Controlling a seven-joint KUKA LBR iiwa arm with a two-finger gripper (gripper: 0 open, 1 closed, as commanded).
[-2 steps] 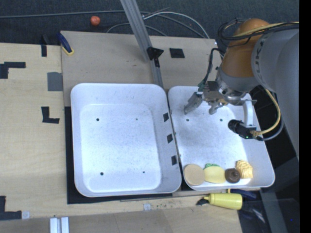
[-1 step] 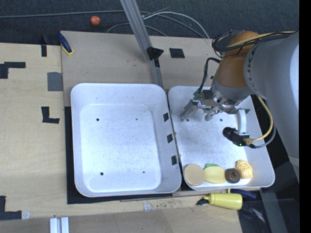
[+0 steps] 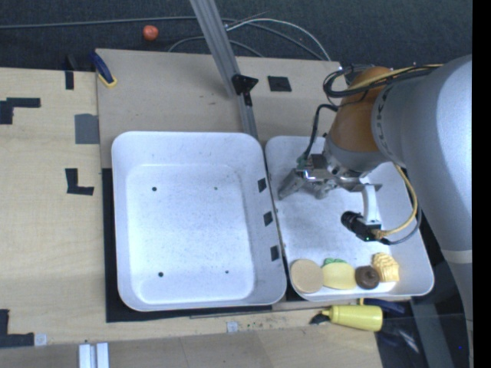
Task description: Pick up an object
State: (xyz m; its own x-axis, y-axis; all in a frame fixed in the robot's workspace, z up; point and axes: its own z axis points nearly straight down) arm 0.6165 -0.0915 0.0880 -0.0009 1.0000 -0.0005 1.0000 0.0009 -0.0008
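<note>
Two shallow white bins sit side by side on the tabletop (image 3: pixel 46 228): the left bin (image 3: pixel 188 219) and the right bin (image 3: pixel 349 228), where the arm (image 3: pixel 399 121) reaches in from the right. Its end effector (image 3: pixel 307 181) hangs over the upper middle of the right bin, above bare floor, and whether it stands apart or together cannot be told from this slant (the metal parts blur into one grey shape). Nothing is seen held in it. The candidate objects lie in a row along the near wall of the right bin, well apart from the end effector: a tan round piece (image 3: pixel 306 276), a pale yellow piece (image 3: pixel 338 276) with a green bit (image 3: pixel 334 262) behind it, a dark brown ring (image 3: pixel 367 277), and a ridged yellow piece (image 3: pixel 385 267). By this showing the pick is not yet done; the approach to one item, the closing and the lift all appear to remain.
</note>
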